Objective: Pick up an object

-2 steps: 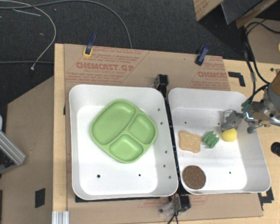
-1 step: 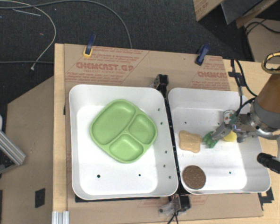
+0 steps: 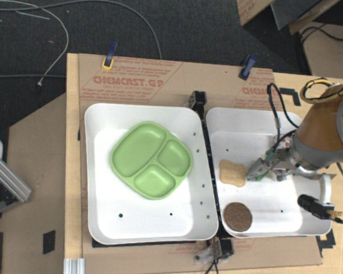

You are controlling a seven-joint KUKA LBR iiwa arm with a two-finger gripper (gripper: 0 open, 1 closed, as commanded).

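Tan, bread-like flat piece (image 3: 233,173) lies in right white bin (image 3: 242,123), centre-right of frame. Jaws (image 3: 257,171) just right of it; open or closed, cannot tell. Brown round disc (image 3: 237,216) below, at bin's lower-left corner. Green divided plastic plate (image 3: 152,159) in left white bin (image 3: 97,210).

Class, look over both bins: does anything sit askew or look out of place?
The green plate in the left bin lies turned at an angle to the bin's walls. In the right bin, the tan piece and brown disc look ordinary.
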